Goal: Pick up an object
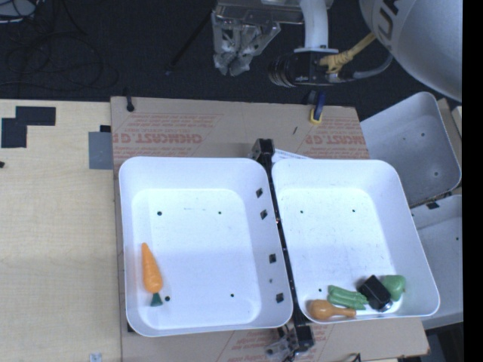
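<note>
Objects lie in two smooth, rounded white bins: the left bin (128, 225) and right bin (411, 225). A tapered orange carrot (152, 270) rests near the left bin's near-left wall. In the right bin's near-right corner cluster a green pod (347, 298), a glossy black block (374, 291) and an orange gourd (329, 310). The metallic hand (238, 47) hangs beyond the far edge; whether it is open or closed I cannot tell.

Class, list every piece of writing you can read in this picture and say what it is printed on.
"CHEMCAST G.P.", upside down and partly blurred, on the brown board behind the left bin.
The same red print by the right bin: cut off, unreadable.
Dark letters on the arm: cut off at the frame's top.
Red print at the board's front edge: too blurred.
</note>
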Controlling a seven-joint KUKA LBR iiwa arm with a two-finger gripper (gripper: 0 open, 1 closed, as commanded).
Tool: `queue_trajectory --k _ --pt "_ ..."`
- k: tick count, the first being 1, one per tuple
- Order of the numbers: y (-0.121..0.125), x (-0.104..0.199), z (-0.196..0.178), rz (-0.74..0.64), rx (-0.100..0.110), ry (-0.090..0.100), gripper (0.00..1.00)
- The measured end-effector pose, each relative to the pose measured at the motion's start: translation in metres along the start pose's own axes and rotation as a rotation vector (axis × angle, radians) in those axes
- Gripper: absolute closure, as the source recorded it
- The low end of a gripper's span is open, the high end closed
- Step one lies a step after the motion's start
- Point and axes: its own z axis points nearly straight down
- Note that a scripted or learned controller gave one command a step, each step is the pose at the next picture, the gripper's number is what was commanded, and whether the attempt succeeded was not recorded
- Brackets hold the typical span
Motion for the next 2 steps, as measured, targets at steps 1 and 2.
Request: queue_trajectory --k 1,2 --pt "0.025 0.033 0.043 0.004 0.016 -0.007 1.00" --pt "0.023 -0.046 0.115 0.013 0.020 -0.009 1.00"
